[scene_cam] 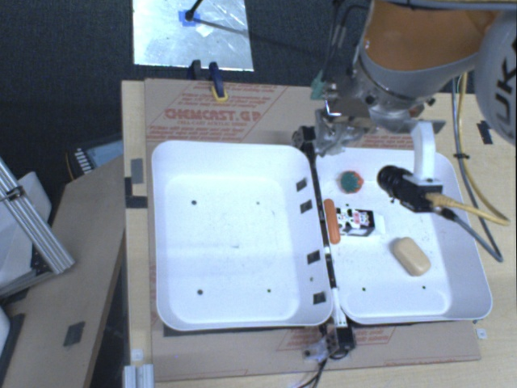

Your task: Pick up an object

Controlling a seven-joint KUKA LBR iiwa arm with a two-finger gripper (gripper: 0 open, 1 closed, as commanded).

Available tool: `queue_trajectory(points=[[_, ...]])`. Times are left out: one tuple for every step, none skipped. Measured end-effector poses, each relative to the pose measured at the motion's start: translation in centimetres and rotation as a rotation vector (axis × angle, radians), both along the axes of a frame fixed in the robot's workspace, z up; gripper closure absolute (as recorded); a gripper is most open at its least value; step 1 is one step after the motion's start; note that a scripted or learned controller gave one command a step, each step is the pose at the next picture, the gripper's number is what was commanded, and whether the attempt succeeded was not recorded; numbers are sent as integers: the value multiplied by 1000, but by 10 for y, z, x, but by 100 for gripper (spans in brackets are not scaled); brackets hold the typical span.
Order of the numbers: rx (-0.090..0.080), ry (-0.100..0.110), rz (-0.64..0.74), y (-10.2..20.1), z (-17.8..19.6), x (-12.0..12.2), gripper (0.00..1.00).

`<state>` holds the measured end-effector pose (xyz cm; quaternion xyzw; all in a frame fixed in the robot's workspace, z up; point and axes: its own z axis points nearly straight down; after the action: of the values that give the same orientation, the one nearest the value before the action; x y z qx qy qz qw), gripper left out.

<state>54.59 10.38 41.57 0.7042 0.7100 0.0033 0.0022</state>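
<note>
The gripper point(334, 132) hangs over the far left corner of the right white bin point(404, 297). I cannot tell if it is open. The small round green ball point(350, 181) lies nearest, just toward the bin's middle.

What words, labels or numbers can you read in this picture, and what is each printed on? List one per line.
"CHEMCAST GP": red print on the brown board under the bins, behind the left bin.
"UK": part of a word in black letters on the grey arm, cut off at the edge.
Black and white card in the right bin: print too small to read.
</note>
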Motion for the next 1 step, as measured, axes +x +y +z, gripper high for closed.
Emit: queue_trajectory(points=[[-4,13,-17,-96,-55,-57,100]])
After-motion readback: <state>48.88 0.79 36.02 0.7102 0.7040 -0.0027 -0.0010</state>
